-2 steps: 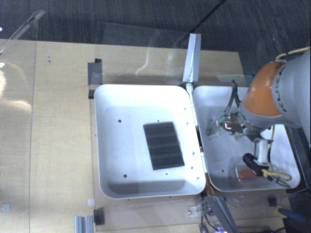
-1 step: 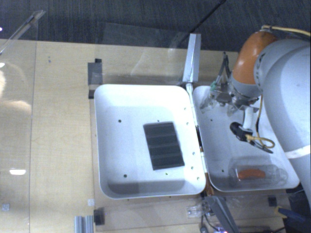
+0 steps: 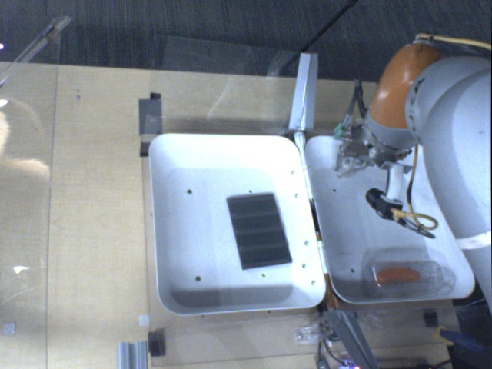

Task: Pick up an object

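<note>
Camera view. Looked down at a slant on two white bins set side by side. Found the gripper (image 3: 355, 158) hanging over the far part of the right bin (image 3: 346, 233), close to its far-left corner, at the end of the grey arm (image 3: 453, 144) reaching in from the right. Could not tell whether the pincer stood wide or narrow. Made out nothing held in it.

Judged the clear packet (image 3: 403, 274) the likelier target, being in the same bin as the gripper. Saw it lying flat at the near end of that bin, just beside the near wall and well apart from the gripper. Read its long axis as running left to right along that wall, with an orange piece inside lying on the same line. Could not tell which end was the head.

Noted a second candidate, the dark ribbed slab (image 3: 259, 231), flat in the middle of the left bin (image 3: 192, 229) and clear of every wall. Read its long axis as running far to near, the near end leaning a little right, with the ribs crossing the short way.

For a good pick: best to travel toward the near end of the right bin before descending, to centre over the packet's middle, and to close across the short side, square to the long axis. Worth keeping off the near wall, which leaves little room on that side. Likely slippery and yielding, being clear wrap, so better gripped over the orange piece than at a loose edge.
</note>
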Tool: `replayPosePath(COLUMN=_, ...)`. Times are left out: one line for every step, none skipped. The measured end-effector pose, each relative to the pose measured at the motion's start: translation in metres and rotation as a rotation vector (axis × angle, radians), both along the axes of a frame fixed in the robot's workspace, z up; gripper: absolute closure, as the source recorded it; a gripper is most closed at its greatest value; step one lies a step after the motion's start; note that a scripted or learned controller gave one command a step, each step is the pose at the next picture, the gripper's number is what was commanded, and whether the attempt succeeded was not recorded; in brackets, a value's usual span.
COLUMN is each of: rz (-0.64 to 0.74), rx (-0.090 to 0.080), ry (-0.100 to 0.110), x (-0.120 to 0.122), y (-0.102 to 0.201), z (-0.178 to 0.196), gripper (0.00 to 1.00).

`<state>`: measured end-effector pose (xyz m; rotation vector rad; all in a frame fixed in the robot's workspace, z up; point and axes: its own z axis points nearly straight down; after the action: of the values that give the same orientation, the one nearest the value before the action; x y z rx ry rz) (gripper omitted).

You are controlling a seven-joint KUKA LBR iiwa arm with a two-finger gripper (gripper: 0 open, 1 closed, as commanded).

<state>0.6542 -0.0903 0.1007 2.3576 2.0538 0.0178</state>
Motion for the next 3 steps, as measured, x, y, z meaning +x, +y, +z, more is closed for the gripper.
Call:
replayPosePath(rz=0.000, rx=0.000, ry=0.000, x=0.000, y=0.000, z=0.000, gripper=0.00)
replayPosePath(rz=0.016, rx=0.001, ry=0.009, x=0.017, y=-0.011, z=0.005, gripper=0.00)
replayPosePath(rz=0.150, rx=-0.002, ry=0.008, x=0.017, y=-0.083, z=0.057, gripper=0.00)
